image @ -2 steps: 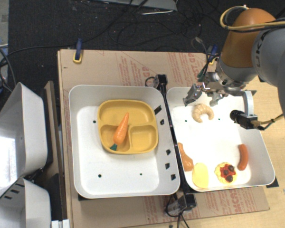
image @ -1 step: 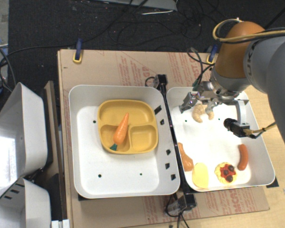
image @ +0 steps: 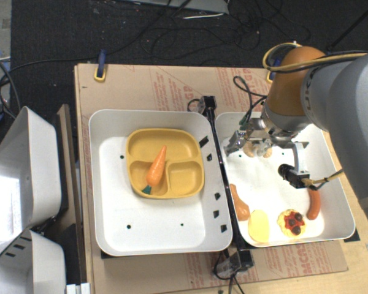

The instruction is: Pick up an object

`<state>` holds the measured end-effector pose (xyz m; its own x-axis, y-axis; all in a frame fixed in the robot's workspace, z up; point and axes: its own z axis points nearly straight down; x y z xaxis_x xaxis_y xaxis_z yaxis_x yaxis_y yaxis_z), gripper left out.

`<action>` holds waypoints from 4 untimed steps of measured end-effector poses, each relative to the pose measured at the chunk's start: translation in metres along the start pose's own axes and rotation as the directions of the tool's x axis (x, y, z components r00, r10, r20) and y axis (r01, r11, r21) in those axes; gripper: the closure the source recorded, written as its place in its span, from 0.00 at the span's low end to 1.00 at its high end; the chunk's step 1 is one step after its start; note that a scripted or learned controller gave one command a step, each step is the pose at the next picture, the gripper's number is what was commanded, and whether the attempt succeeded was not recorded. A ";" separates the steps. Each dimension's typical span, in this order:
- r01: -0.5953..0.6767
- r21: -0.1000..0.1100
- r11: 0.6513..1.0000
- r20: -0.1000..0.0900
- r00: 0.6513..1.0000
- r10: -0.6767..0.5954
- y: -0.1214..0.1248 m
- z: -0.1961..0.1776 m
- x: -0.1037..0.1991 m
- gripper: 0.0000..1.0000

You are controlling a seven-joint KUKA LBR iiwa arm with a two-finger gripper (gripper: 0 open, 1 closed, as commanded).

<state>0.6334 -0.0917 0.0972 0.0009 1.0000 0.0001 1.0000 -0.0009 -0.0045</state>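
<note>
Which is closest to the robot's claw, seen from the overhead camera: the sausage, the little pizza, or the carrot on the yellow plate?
From the gripper in the right bin:
1. Sausage, toward that bin's right edge.
2. Little pizza, near the bin's front edge.
3. Carrot, farthest, on the yellow plate in the left bin.

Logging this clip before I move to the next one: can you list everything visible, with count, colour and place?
shallow white plastic bins: 2, white, side by side on the bench
yellow divided plastic plate: 1, yellow, in the left bin
orange toy carrot: 1, orange with a green end, lying on the plate
orange drumstick-shaped toy: 1, orange, right bin by its left wall
pale yellow flat toy piece: 1, yellow, right bin near its front edge
small round toy with red topping: 1, yellow and red, right bin, right of the yellow piece
red toy sausage: 1, red, right bin, right side
arm: 1, grey with orange band, over the right bin
pincer: 1, metal, low over the right bin's back part
</note>
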 end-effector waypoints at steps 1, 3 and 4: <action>0.000 -0.006 1.000 0.001 1.000 0.000 0.002 -0.014 0.000 1.00; 0.003 -0.011 1.000 0.001 1.000 -0.003 0.000 -0.141 -0.004 1.00; 0.003 -0.010 1.000 0.001 1.000 -0.003 0.001 -0.180 -0.004 1.00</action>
<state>0.6353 -0.0958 0.2773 -0.0021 1.0000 -0.0012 1.0000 0.0021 0.0053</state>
